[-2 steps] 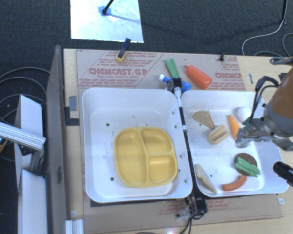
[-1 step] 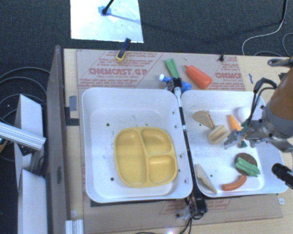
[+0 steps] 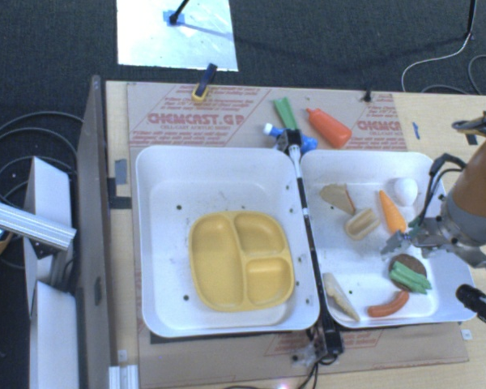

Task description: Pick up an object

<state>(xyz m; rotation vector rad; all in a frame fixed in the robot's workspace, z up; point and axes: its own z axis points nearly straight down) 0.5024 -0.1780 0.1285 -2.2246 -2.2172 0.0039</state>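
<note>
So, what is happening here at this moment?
A robot arm reaches into the right bin, which holds toy food. Its claw is low between the carrot and the brown patty with a green piece. Nothing is seen between its fingers. The left bin holds a yellow divided tray.

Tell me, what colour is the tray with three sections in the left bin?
Yellow. The tray shows plainly in the camera view.
</note>
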